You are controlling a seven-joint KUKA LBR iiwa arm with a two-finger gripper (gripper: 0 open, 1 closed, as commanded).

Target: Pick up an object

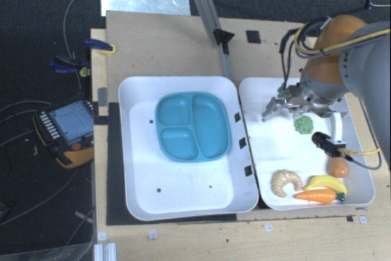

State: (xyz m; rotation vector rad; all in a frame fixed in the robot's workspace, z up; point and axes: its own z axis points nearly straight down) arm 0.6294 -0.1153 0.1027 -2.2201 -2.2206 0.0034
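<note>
Nearest the camera, along the front edge of the right bin (pixel 256 150), lie a croissant (pixel 286 181), a carrot (pixel 316 195) and a banana (pixel 326 183), close together, with an orange egg-like piece (pixel 337 167) just behind them. A green broccoli piece (pixel 303 124) sits further back, just beside the gripper (pixel 276 108). Whether its jaws are open or closed cannot be told, and nothing is visibly held between them. A blue divided plate (pixel 192 126) rests in the left bin (pixel 137 192).
</note>
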